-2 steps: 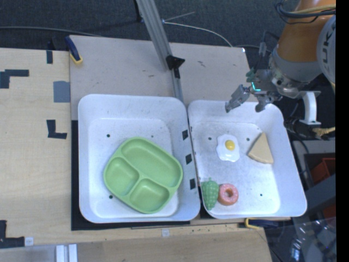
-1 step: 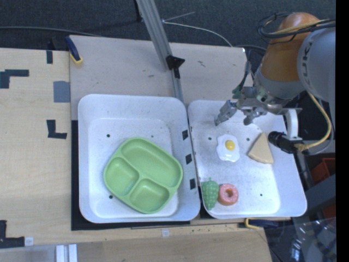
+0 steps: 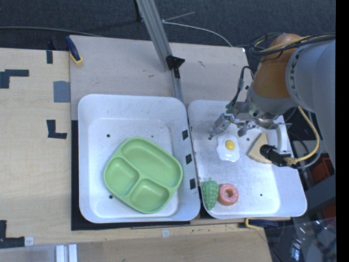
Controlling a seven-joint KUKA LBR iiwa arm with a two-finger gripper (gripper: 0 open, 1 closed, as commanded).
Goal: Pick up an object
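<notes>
In the right bin a toy fried egg lies near the middle. A pale yellow wedge rests just to its right. Near the bin's front left corner a green leafy toy touches a pink donut. My gripper hangs open just beyond the egg, its fingers spread to either side, with nothing between them.
The left bin holds a green divided plate. A metal pole slants over the bench behind the bins. The arm's orange band and cables crowd the right bin's far right side.
</notes>
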